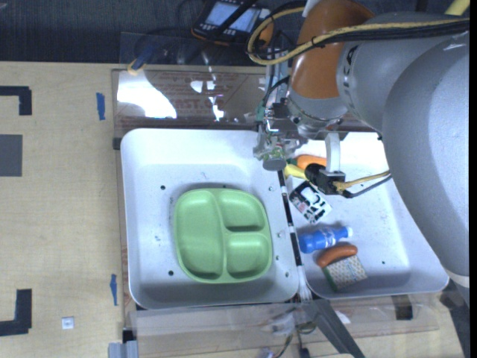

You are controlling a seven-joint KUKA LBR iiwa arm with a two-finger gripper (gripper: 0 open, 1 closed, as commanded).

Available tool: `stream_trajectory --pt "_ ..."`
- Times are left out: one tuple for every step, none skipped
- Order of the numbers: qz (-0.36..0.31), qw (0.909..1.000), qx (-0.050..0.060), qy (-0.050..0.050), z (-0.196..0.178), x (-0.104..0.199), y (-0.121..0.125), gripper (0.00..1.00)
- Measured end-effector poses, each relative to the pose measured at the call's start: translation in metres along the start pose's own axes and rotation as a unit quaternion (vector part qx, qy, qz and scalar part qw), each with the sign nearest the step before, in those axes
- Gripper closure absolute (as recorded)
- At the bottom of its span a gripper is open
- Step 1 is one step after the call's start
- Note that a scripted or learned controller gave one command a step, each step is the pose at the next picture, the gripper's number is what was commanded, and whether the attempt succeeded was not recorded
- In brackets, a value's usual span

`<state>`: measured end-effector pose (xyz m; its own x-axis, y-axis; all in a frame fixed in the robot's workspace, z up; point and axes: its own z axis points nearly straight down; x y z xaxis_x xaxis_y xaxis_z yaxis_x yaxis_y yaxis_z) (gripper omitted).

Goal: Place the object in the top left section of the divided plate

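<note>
1. Two white bins are sitting side by side on the tabletop.
2. Arm is reaching over the right bin; pincer is hanging at the divider, grip state unreadable.
3. Green divided plate is lying in the left bin.
4. Blue bottle is lying in the right bin, beside an orange object.

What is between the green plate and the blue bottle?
In the camera view, the rims where both white bins meet lie between the plate and bottle, plus bare bin floor.
</note>
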<state>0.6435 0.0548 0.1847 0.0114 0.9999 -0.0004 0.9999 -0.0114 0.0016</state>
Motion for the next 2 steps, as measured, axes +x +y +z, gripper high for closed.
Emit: stream_trajectory --pt "-0.193 0.9812 -0.002 0.000 -0.020 0.083 0.016 1.00" --pt "-0.118 0.9930 0.002 0.000 0.000 -0.008 0.023 1.00"
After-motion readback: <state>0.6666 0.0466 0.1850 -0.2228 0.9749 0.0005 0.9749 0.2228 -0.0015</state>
